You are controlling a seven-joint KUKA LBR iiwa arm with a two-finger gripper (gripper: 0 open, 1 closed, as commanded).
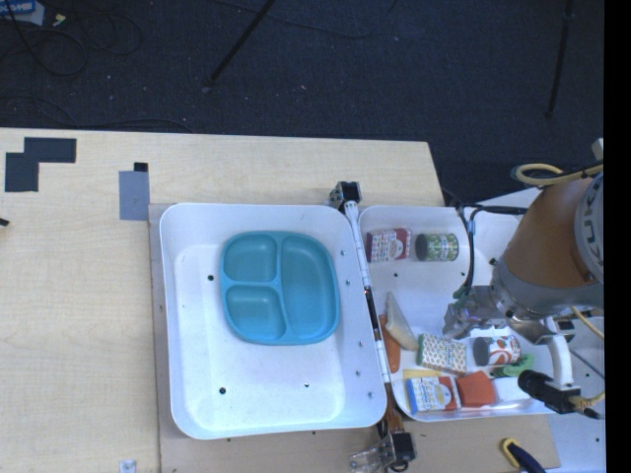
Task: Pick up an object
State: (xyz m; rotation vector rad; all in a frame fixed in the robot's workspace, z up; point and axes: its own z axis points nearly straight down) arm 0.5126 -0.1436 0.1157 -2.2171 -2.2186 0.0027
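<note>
Hovering low over the cluttered right bin [373, 227] with gripper [471, 315] state impossible to tell, beside a patterned packet [443, 352], likely lining up 1 pick; teal divided plate [279, 287] left.

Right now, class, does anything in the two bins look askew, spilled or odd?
Nothing looks spilled or broken. The right bin holds a jumbled pile: two cans lie on their sides, packets overlap. The blue divided plate sits flat in the left bin.
</note>
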